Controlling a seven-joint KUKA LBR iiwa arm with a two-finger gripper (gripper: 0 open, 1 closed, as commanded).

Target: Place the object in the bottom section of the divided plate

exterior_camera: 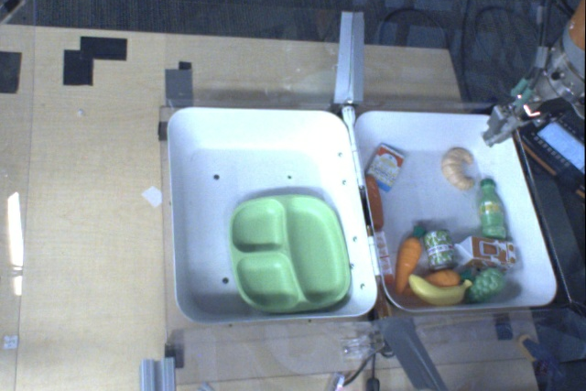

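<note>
Bins sit side by side on the counter, and the left bin (197,197) carries the green divided plate (288,252), which lies toward its near edge. The plate's small section closest to that near edge (265,277) reads as the likely target, though the plate lies slightly turned.

The right bin (417,128) holds the candidate objects. A small carton (385,165) lies near its left wall. A carrot (407,257), a can (439,247), a banana (438,290) and a broccoli (488,282) crowd together along its near edge. A croissant (459,168) and a green bottle (492,209) lie more apart, toward the far and right sides. Nothing has been picked up, so the step in hand appears to be choosing and grasping one object.

A clean pick would favour the croissant or the bottle, since each has free space around it. The near-edge cluster risks a nudge or a double grab.

The jaws hang at the right bin's far right corner, above its rim and touching nothing. Whether they are open or closed cannot be told, and no object is seen in them.
</note>
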